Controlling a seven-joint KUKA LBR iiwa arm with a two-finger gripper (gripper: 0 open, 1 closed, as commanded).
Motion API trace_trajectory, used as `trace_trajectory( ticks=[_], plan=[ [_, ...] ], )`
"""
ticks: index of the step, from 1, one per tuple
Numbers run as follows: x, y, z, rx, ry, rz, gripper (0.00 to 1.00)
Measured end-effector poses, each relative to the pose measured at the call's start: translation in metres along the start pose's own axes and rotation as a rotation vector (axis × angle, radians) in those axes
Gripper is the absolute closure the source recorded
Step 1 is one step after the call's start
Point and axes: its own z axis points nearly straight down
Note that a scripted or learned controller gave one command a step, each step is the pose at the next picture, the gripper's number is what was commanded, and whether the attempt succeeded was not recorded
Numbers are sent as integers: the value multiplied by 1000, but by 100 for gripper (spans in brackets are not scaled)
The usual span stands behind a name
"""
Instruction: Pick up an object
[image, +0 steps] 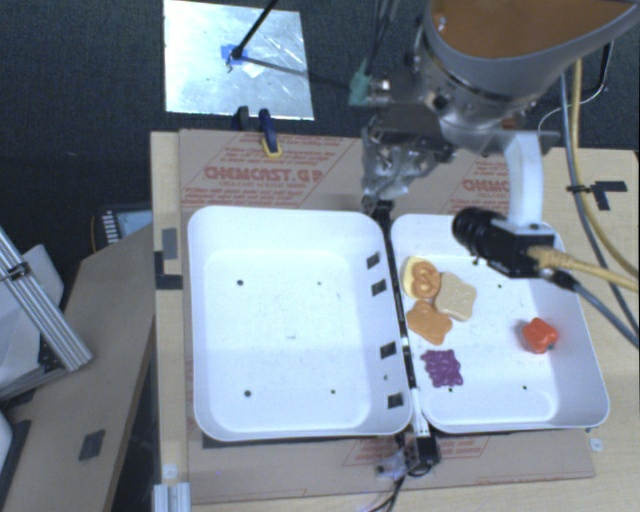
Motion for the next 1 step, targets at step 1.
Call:
trace_trajectory(
  ticks=[1],
  plan=[
    [35,46,3,-1,-1,0,100]
  ],
)
